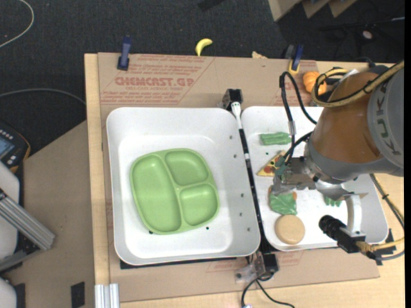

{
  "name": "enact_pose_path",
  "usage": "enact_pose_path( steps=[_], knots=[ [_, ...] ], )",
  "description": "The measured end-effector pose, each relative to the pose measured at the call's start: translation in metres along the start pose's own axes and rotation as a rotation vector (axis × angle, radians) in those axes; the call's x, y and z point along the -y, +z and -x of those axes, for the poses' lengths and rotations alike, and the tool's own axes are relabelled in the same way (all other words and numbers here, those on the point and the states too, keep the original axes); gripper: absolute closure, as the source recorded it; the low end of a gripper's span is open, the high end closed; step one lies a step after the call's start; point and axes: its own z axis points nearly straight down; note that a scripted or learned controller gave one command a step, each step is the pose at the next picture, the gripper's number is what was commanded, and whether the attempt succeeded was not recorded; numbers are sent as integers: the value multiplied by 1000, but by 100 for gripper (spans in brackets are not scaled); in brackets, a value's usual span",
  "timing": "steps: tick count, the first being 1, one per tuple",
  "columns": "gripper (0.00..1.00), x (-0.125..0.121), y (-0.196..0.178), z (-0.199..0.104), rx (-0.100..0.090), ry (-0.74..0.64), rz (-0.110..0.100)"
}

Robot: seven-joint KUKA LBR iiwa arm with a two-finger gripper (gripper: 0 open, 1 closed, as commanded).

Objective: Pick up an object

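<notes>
Bulky rounded robot arm (pixel 363 130), grey casing with a broad glossy orange band (pixel 343 124) wrapping the segment above the wrist. Large dark letters, partly cut off, on the grey shell near the right edge. Thin black cables (pixel 289 117) looping along the left side of the orange segment, down toward the wrist. Below the band, a paler grey collar narrowing into a small metallic gripper (pixel 287 179) of dull grey and dark parts, detail there too fine to make out.
</notes>
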Motion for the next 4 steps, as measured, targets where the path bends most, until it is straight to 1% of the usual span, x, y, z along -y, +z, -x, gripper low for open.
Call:
enact_pose_path(
  steps=[1, 2, 3, 4],
  knots=[
    [100, -3, -81, -64, 1, -1, 4],
    [100, -3, -125, -135, 0, -1, 1],
    [100, -4, -327, -119, -2, 5, 17],
    [100, -3, -273, -135, 4, 5, -10]
  ],
)
